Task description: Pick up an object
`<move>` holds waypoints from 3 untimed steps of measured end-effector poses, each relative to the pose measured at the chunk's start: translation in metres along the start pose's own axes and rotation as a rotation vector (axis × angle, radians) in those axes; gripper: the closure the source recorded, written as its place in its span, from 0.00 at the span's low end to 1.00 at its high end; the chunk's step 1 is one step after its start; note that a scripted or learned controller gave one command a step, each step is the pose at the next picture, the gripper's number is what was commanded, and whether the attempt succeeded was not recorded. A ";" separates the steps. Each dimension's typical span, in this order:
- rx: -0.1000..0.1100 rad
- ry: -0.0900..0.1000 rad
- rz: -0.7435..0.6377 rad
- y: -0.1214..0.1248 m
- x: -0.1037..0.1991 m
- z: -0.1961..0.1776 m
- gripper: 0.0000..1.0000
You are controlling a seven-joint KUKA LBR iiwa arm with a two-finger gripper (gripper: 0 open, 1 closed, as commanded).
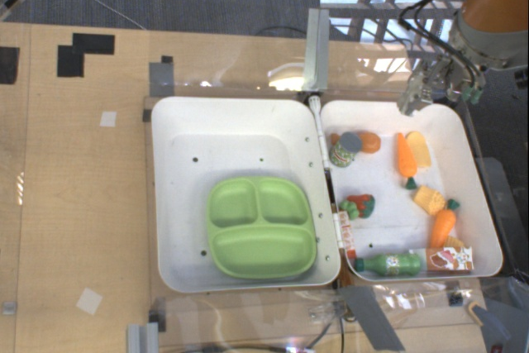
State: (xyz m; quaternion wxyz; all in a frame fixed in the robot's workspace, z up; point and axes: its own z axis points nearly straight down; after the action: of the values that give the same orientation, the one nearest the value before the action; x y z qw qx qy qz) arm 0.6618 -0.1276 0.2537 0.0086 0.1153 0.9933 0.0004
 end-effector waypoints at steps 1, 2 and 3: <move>0.001 0.009 0.002 -0.002 0.002 0.005 0.00; 0.003 0.006 0.408 -0.030 0.005 0.154 0.00; 0.003 0.008 0.493 -0.037 0.025 0.166 0.00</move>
State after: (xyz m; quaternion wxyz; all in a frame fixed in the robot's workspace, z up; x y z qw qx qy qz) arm 0.6322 -0.1584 0.0873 0.0044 0.3542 0.9352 0.0014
